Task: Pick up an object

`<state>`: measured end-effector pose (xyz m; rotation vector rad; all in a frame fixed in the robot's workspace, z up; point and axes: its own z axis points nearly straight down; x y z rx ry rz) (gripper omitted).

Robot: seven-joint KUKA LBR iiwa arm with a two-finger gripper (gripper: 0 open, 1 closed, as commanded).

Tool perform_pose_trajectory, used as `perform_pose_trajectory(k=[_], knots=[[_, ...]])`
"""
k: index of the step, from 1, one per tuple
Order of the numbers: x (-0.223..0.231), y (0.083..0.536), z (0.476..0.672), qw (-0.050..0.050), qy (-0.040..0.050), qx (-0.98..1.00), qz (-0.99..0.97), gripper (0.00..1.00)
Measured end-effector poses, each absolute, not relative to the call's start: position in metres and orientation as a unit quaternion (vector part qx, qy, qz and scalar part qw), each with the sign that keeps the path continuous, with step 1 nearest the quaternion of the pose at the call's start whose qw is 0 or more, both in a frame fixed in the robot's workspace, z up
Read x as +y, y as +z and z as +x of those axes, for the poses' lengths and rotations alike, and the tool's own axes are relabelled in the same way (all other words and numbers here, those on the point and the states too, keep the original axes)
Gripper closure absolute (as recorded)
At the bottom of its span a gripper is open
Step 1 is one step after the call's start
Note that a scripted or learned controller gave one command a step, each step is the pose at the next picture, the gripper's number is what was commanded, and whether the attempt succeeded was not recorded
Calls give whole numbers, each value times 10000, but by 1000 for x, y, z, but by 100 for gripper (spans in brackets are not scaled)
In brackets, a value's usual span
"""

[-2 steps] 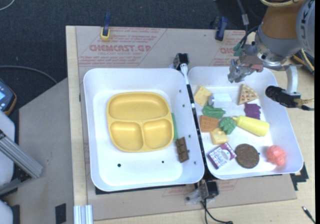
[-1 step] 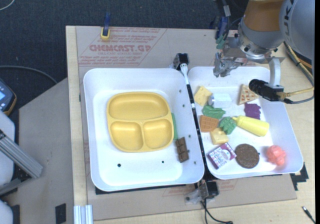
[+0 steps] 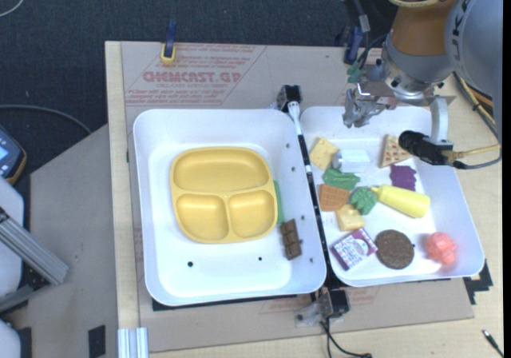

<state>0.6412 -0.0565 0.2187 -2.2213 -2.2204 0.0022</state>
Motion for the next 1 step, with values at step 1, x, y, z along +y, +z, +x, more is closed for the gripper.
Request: perform_pose_trajectory(k=[1], knots=[[-48,234,638,-14,-11,-7076,-7067,100]])
